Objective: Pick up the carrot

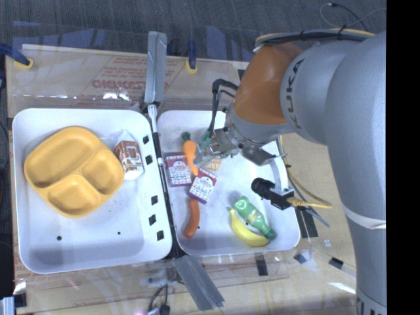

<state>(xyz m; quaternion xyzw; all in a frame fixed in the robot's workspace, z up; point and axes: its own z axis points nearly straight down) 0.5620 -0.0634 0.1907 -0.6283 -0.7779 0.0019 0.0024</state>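
Note:
The carrot (pixel 190 155), orange with a small green top, lies in the right bin (pixel 216 245) near its upper left corner, pointing roughly up and down. My gripper (pixel 212 147) hangs low just to the right of the carrot, close beside it. The grey arm with its orange band covers the bin's upper right part. Nothing visibly sits in the gripper.
Two small maroon-and-white packets (pixel 177 170) (pixel 203 186) lie right below the carrot. An orange-brown sausage (pixel 191 219) is further down. A banana (pixel 247 233) and a green bottle (pixel 253 216) lie lower right. The left bin (pixel 85 248) holds a yellow divided plate (pixel 72 169) and a small carton (pixel 129 158).

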